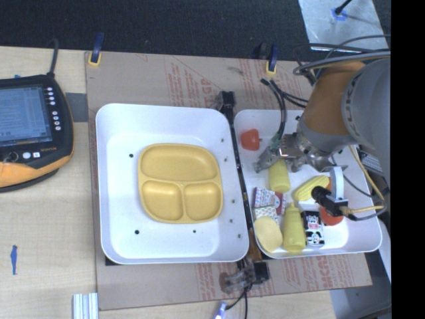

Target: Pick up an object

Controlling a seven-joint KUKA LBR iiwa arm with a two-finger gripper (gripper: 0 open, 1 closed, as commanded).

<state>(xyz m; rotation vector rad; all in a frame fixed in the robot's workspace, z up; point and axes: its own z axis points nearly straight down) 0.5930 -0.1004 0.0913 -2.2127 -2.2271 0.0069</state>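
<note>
- we're over the right bin (372,244), where the pickable things are crowded together, so that's where our arm (345,111) reaches in from the right.
- our gripper (282,153) hangs low at the bin's upper left, between the small red piece (250,139) and a yellow block (279,176); we cannot tell what state it is in from this slant, and nothing shows as held.
- the yellow block sits just below the gripper, the nearest candidate, we judge.
- more clutter lies lower: a patterned packet (265,201), a pale yellow round piece (268,233), a yellow bottle shape (293,228), a black-and-white carton (313,228).
- the left bin (113,178) carries a yellow divided plate (180,182), well apart from the action.
- a tablet-like pendant (30,128) rests off to the bench's left, out of reach.
</note>
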